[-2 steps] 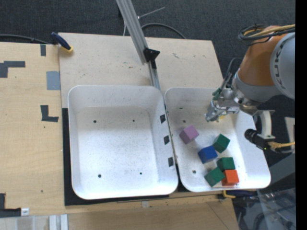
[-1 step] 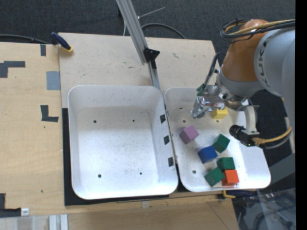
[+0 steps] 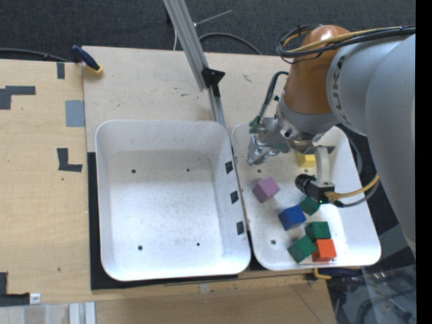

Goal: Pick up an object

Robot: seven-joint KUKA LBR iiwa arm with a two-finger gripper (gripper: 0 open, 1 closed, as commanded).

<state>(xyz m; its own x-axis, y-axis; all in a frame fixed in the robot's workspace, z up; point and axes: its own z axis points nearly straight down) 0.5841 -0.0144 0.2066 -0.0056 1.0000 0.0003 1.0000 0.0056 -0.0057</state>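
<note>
Gripper (image 3: 258,155) hangs over the far-left part of the right bin (image 3: 358,252), close to the wall it shares with the left bin (image 3: 108,201). Its metal fingers point down and seem drawn near each other, but whether they are spread or pressed together I cannot tell from this slanted angle; nothing is visible between them.

Just in front of the gripper, toward the bin's near side, lies a purple block (image 3: 266,189), apart from the fingertips. Further toward the near edge sits a blue block (image 3: 291,217), and just beside it on the right a dark green block (image 3: 310,205). In the near-right corner three blocks cluster together: a green block (image 3: 318,230), another green block (image 3: 302,249) and an orange block (image 3: 325,249), the last two touching or nearly so. A yellow block (image 3: 306,159) lies toward the far side of the bin, partly hidden under the arm's wrist.

A black cable end (image 3: 305,183) with a yellow hose hangs from the wrist over the middle of the right bin, above the dark green block. An aluminium pole (image 3: 196,52) runs from the bench's far edge down to the rim between the two bins, just left of the gripper.
</note>
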